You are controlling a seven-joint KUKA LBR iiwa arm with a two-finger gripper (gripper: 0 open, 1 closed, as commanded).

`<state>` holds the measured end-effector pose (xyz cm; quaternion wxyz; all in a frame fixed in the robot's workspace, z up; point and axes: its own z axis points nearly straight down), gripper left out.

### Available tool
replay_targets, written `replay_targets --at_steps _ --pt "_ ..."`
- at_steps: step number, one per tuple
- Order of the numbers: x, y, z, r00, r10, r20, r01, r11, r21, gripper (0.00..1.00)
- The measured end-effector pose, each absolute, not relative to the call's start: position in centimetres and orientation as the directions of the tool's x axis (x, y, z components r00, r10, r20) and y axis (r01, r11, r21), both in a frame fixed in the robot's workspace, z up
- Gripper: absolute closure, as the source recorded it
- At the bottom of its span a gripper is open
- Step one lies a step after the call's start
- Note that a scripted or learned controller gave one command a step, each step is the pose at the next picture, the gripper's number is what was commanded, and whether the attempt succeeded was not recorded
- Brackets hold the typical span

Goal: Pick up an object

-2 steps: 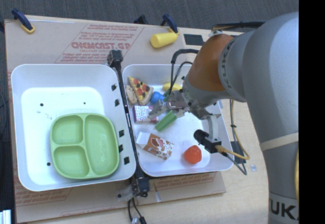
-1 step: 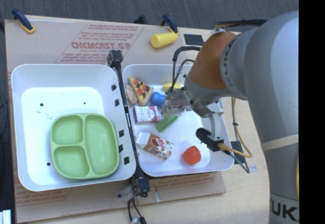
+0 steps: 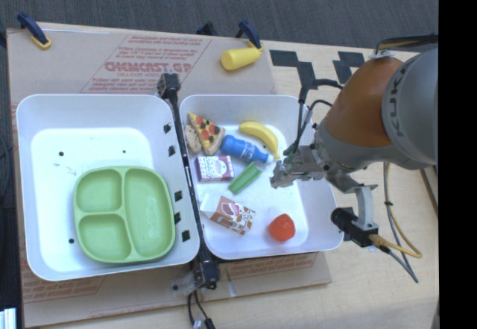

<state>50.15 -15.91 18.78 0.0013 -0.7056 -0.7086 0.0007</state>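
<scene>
Gripper [image 3: 283,171] low inside the right bin [image 3: 313,242], near its right wall. Reaches in from the right under a bulky grey and orange arm [image 3: 373,107], which hides the wrist and much of that bin's right rim. Dark, small and blurred against cables; grasp state impossible to tell, and nothing visibly held.

Seven objects on the right bin's floor, all apart from the gripper or merely near it:
- banana [image 3: 261,136] toward the back, curved, just left of the gripper.
- blue bottle [image 3: 244,148] lying flat, touching or nearly touching the banana's underside.
- green stick [image 3: 245,178] aslant in front of the bottle, its upper end closest to the gripper; contact not clear.
- pizza slice [image 3: 203,132] at the back left corner, against the left wall.
- pink carton [image 3: 214,168] just in front of the slice; print too small to read.
- brown carton [image 3: 232,215] lying tilted near the front left.
- red ball [image 3: 282,227] near the front, below the gripper; could be a tomato, hard to say.

In the left bin [image 3: 89,118], a green tray [image 3: 123,212] with three compartments, toward the front.

Behind the bins, cardboard [image 3: 89,59] with red print, partly legible. On it, a yellow cylinder [image 3: 240,57] beside a blue clamp [image 3: 250,33]; second clamp [image 3: 33,29] at the far left corner.
</scene>
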Motion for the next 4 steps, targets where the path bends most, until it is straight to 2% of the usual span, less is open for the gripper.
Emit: replay_targets --at_steps 1,2,3,4 --pt "55.7 -19.9 23.5 -0.006 1.000 -0.001 1.000 0.006 0.000 1.00" --pt "59.1 -13.1 13.5 -0.008 1.000 0.001 1.000 0.008 -0.006 1.00" --pt "56.5 -15.2 16.9 -0.004 1.000 0.002 1.000 0.004 -0.004 1.00" --pt "62.1 -11.8 20.6 -0.005 1.000 0.001 1.000 0.005 0.001 1.00"
